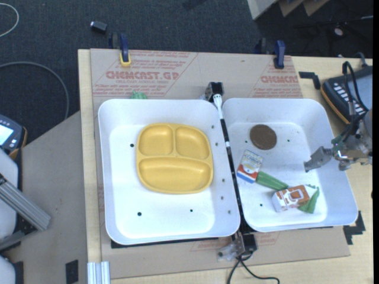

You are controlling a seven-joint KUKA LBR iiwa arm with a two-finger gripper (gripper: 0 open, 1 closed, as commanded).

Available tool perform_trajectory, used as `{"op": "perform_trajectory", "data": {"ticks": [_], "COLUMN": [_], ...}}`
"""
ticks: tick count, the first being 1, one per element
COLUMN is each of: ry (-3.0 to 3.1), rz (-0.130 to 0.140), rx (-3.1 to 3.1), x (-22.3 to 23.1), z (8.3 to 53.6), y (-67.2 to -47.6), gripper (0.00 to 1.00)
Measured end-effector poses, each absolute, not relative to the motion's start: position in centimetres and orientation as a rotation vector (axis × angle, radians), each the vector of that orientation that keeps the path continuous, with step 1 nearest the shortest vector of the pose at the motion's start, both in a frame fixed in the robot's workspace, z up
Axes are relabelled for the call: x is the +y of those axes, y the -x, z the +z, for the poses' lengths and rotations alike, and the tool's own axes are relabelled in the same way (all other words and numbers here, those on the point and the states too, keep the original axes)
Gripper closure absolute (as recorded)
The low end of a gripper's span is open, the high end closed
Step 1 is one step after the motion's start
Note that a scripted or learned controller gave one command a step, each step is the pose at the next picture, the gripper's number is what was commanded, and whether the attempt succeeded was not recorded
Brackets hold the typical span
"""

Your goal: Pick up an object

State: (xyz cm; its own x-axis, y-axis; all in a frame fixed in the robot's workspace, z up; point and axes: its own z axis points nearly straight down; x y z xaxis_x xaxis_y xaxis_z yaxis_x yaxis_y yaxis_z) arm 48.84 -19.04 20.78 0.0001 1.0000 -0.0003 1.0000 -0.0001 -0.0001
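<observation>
The right bin [308, 114] holds several small objects. A flat brown disc [263, 136] lies near its back. A small white, red and blue carton [250, 165] sits at the left, touching a green stick-like piece [272, 180]. An orange and white box [290, 197] rests near the front with a green piece [311, 200] against its right side. My gripper [331, 156] hangs low over the bin's right edge, to the right of all the objects and apart from them. Nothing shows in its grasp.
The left bin [115, 158] carries a yellow divided plate [174, 158]. A black rod [225, 141] runs along the seam between the bins. Clamps [124, 47] hold the cardboard sheet at the back. Dark equipment [346, 90] sits at the far right.
</observation>
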Motion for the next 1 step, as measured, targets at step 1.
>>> {"op": "perform_trajectory", "data": {"ticks": [1], "ry": [-2.218], "rz": [0.001], "rx": [2.220], "x": [-19.05], "z": [21.85], "y": [-48.91], "gripper": [1.00]}}
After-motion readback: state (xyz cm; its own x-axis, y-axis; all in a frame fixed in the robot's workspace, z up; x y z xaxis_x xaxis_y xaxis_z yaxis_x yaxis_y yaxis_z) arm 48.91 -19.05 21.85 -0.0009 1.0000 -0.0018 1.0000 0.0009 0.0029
